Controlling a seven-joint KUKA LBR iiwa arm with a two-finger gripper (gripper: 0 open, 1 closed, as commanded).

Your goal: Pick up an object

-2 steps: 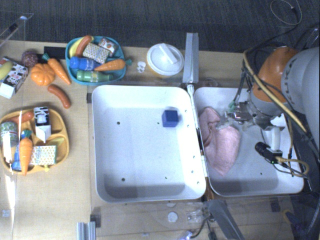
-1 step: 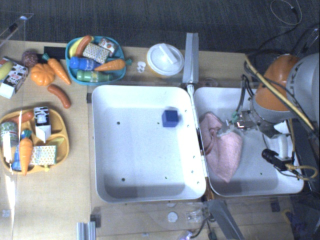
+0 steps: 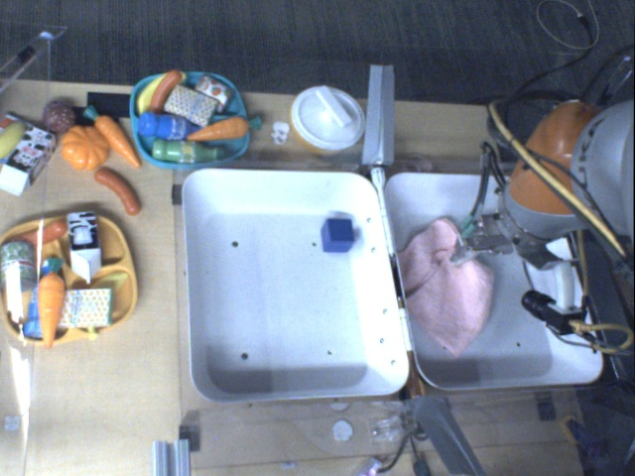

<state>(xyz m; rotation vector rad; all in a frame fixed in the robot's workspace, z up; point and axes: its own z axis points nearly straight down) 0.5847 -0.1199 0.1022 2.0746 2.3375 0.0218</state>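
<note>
Camera view: the end effector (image 3: 464,251) sits at the upper right edge of the pink cloth (image 3: 446,286), low enough to suggest a pinch on the fabric, though I cannot tell how it is set. The cloth lies crumpled in the right bin (image 3: 516,365). Left of the cloth, a blue cube (image 3: 338,233) rests in the left bin (image 3: 278,365). The wooden bench (image 3: 119,395) carries toy food further left.
</note>
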